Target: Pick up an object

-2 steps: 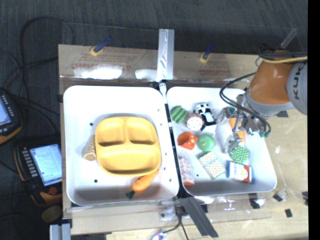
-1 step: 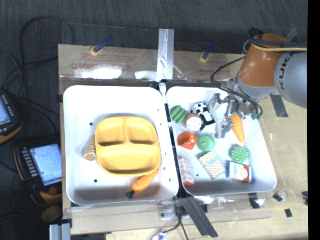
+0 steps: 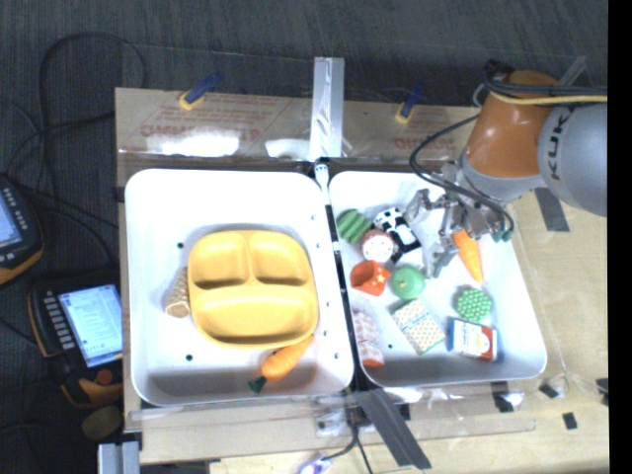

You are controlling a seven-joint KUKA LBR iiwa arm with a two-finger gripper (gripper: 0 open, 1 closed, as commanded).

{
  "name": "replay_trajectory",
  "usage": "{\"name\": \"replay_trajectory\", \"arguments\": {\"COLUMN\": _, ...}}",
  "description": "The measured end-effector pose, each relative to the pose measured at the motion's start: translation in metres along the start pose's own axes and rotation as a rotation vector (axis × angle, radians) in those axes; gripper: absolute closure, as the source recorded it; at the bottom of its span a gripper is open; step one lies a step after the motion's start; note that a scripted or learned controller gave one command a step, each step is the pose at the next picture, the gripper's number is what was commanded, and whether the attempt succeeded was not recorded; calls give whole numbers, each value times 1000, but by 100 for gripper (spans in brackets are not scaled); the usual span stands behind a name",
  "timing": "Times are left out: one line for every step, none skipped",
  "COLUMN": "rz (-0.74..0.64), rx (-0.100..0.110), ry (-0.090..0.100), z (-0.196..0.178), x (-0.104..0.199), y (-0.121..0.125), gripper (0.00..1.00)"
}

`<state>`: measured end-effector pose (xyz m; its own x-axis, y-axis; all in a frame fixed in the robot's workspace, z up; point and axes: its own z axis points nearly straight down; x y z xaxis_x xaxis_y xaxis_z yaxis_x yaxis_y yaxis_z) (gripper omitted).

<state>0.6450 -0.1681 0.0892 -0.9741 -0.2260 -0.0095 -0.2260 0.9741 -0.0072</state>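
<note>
My gripper (image 3: pixel 443 233) hangs low over the upper right part of the right bin (image 3: pixel 523 349), under the orange wrist band (image 3: pixel 506 134). An orange carrot (image 3: pixel 468 254) lies tilted right beside it, touching or nearly touching its right side; whether it is gripped is unclear. Just left of the gripper sit a black-and-white cow toy (image 3: pixel 398 228), a red-and-white round toy (image 3: pixel 377 246) and a green striped piece (image 3: pixel 352 225). Below it rest a green apple (image 3: pixel 408 283) and a red-orange piece (image 3: pixel 370 277).
The right bin also holds a patterned packet (image 3: pixel 420 326), a green dotted ball (image 3: pixel 474 304), a red carton (image 3: pixel 473 339) and a small can (image 3: pixel 366 341). The left bin (image 3: pixel 148 205) holds a yellow divided plate (image 3: pixel 254 284), a second carrot (image 3: pixel 281 361) and a cone (image 3: pixel 178 294).
</note>
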Motion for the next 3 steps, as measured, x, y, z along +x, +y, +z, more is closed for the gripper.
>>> {"name": "replay_trajectory", "arguments": {"rz": 0, "rx": 4, "ry": -4, "z": -12, "x": -2, "y": -1, "gripper": 100}}
{"name": "replay_trajectory", "arguments": {"rz": 86, "rx": -5, "ry": 2, "z": -149, "x": -24, "y": -15, "gripper": 100}}
{"name": "replay_trajectory", "arguments": {"rz": 86, "rx": -7, "ry": 4, "z": -148, "x": -24, "y": -15, "gripper": 0}}
